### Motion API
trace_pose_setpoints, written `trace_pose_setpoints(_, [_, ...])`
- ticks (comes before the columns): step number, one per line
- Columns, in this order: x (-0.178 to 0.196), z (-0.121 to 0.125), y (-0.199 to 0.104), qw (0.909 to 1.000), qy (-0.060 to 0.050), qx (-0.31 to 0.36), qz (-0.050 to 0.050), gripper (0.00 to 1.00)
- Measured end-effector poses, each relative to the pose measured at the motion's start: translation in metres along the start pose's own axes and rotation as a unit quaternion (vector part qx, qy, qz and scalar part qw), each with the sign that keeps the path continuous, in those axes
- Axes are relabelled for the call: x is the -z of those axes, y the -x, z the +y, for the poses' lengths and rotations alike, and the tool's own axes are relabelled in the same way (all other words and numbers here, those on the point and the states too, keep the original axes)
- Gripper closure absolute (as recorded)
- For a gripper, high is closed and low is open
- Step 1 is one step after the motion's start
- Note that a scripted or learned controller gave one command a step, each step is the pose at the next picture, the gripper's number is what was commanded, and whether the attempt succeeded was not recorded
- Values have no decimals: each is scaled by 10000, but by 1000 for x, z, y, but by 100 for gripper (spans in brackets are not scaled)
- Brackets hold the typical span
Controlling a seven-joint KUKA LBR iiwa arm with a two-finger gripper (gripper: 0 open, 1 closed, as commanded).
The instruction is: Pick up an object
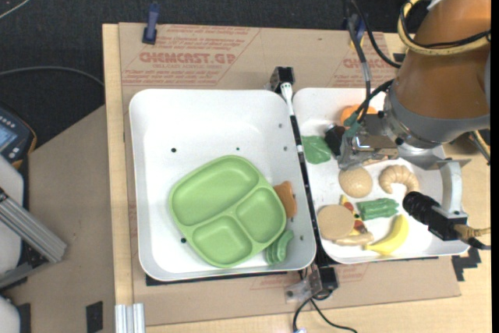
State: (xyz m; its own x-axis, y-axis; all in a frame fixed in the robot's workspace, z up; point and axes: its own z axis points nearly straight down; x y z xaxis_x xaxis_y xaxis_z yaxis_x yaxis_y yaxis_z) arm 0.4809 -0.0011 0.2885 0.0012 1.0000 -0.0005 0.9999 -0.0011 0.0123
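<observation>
Nearest you, the yellow banana (392, 236) lies at the right bin's (323, 107) front edge, its long axis slanting from front-left up to back-right. Just behind it you see a green toy vegetable (377, 207) lying crosswise, a round bun (355, 182) and a croissant (396, 177). Over in the left bin (204, 119) sits a green divided plate (226, 210). Farther back, the gripper (352, 144) hangs over the right bin; you cannot tell how wide it stands or whether it grips anything.
</observation>
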Motion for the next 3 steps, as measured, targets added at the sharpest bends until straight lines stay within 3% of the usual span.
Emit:
trace_pose_setpoints(1, [-110,-5,-51,9999,-118,23,10,100])
trace_pose_setpoints(2, [-25,-1,-87,10000,-21,34,16,100])
trace_pose_setpoints(3, [-81,-4,-51,9999,-102,-20,-3,100])
